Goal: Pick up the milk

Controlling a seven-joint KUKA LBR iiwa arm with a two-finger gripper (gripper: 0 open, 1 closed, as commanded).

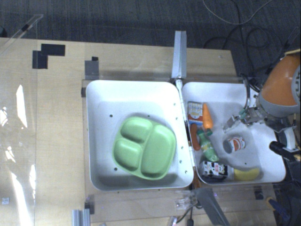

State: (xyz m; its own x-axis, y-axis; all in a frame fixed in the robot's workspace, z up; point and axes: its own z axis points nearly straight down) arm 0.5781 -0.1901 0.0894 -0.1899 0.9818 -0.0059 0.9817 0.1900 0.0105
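A small white carton with an orange label [195, 110], which I take for the milk, lies at the far left of the right bin [221, 92], against the divider wall. An orange carrot [207, 117] rests right beside it. My gripper [240, 119] hangs over the middle of the right bin, well to the right of the carton and just above a small round can [233, 144]. The grey arm with its orange band [281, 84] reaches in from the right edge. Nothing shows in the gripper.
The right bin also holds a red sausage [194, 137], a green item [206, 142], a black-and-white box [215, 169] and a yellow fruit [247, 173] along the front. A green divided plate [145, 147] lies in the left bin [101, 126]. Cables trail behind the bench.
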